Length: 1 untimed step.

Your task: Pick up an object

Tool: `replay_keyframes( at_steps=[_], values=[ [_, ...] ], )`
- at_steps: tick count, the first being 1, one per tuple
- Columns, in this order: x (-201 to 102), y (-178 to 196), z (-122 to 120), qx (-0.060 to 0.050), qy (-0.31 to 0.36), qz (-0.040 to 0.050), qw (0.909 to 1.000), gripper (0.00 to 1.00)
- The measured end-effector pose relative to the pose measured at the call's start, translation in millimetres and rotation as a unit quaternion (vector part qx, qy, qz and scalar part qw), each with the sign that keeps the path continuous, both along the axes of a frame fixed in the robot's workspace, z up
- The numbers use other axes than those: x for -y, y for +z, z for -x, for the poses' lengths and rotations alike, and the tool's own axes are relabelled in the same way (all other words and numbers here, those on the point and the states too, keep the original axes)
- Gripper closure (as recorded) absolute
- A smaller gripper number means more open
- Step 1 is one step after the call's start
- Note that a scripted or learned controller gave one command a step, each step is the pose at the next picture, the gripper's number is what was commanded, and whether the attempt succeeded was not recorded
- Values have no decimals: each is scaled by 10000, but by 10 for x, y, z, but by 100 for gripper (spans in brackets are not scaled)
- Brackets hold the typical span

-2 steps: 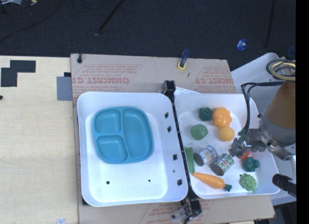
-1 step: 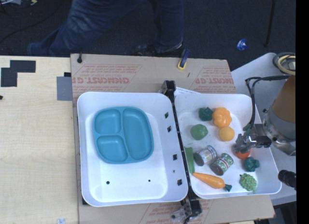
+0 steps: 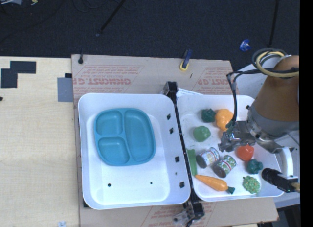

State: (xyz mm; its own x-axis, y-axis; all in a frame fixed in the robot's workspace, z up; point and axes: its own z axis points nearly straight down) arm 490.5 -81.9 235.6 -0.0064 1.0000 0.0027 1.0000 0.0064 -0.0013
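- The two-finger metal claw (image 3: 229,140) is seen low in the right white plastic bin (image 3: 195,104); whether it is clenched cannot be told.
- Nothing is judged lifted; a red toy tomato (image 3: 245,151) and two small tins (image 3: 217,161) lie just beside it.
- Farther off, a blue divided plastic tray (image 3: 124,136) is seen in the left white bin (image 3: 88,162).

Bunch of toy food scattered in the right bin (image 3: 266,197): orange pepper (image 3: 223,118) next to a dark green piece (image 3: 209,115), round green lump (image 3: 201,133), two little cans (image 3: 217,161) tipped on their sides, carrot (image 3: 213,183) lying near the front wall, red tomato (image 3: 245,151), broccoli (image 3: 251,184), small teal piece (image 3: 254,166).
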Motion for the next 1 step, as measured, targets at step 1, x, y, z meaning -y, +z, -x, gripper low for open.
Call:
replay_keyframes(
  at_steps=[1],
  values=[
    [-511, -143, -53, -21, -13, 5, 10000, 100]
  ],
)
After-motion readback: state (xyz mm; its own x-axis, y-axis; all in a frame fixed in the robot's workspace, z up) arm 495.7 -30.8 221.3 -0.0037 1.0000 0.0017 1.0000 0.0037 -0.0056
